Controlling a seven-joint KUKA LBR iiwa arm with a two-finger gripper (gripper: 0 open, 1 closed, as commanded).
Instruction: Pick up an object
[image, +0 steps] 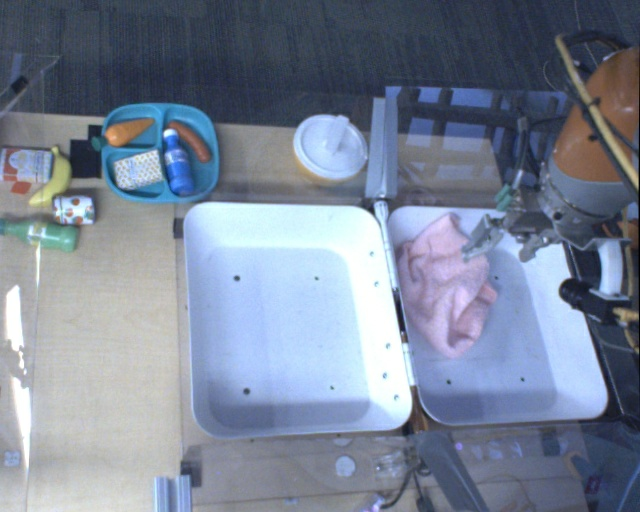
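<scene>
A crumpled pink cloth (445, 288) lies in the left half of the right bin (560, 400). My gripper (497, 250) hangs over that bin's upper middle, at the cloth's upper right corner. It is open, its fingers spread wide. The left fingertip (472, 250) is at the cloth's edge, while the right one stands over bare bin floor. Nothing is between the fingers.
The left bin (290, 320) sits beside the right one, with a raised divider between them. Behind the bins are a white lidded bowl (330, 148) and a blue tray (160, 150) of toy food. A banana, a can and a green bottle lie at the far left.
</scene>
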